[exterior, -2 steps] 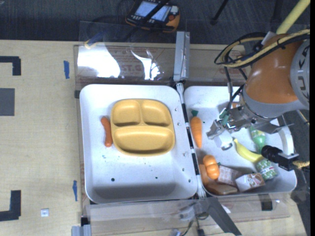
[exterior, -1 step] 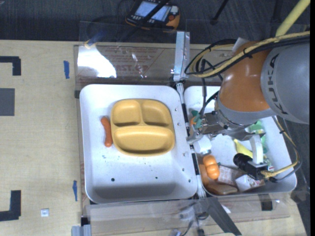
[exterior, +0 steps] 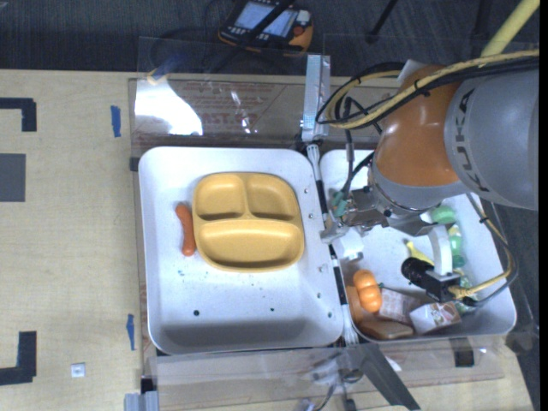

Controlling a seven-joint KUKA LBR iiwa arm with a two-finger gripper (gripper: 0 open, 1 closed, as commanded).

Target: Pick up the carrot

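Leftward, carrot (exterior: 186, 229) between plate (exterior: 249, 221) and bin wall (exterior: 144, 229); pincer (exterior: 347, 229) state unclear.

— What do we have on the worktop (exterior: 60, 255)?

— We see two bins side by side. In the left bin (exterior: 163, 306) a divided plate (exterior: 248, 221) lies toward the far half, and the carrot (exterior: 186, 229) lies just beside the plate's left edge, lengthwise along it.

— And the right bin (exterior: 501, 311)?

— We find the clutter there: a small pumpkin (exterior: 368, 291) near the dividing wall, a flat packet (exterior: 398, 302) just to its right, a bread-like piece (exterior: 384, 329) in front of both.

— Where is the arm (exterior: 445, 127)?

— We see it over the right bin's far half, well apart from the carrot. Behind the bins a handheld controller (exterior: 264, 22) lies on the floor.
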